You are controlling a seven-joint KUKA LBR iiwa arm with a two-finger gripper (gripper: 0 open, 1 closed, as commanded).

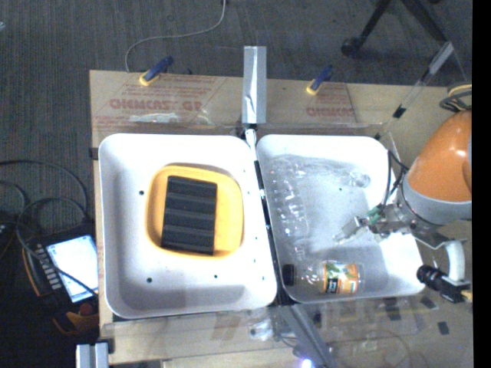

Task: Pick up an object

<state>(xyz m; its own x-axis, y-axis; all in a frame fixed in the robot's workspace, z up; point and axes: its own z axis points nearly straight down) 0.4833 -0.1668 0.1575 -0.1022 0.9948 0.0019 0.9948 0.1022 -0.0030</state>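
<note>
While I watch remotely: gripper (354, 231) metal, over R bin (383, 205), finger state can't tell | clear plastic bottle (326, 276), orange label, lying at R bin front | L bin (123, 228): yellow rounded tray (157, 198) w/ black ribbed block (189, 214).

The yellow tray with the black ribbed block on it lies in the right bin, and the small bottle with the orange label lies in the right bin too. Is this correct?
Not quite. The camera view shows the yellow tray with the black ribbed block in the left bin, not the right one. The small bottle with the orange label does lie in the right bin, near its front edge.
</note>
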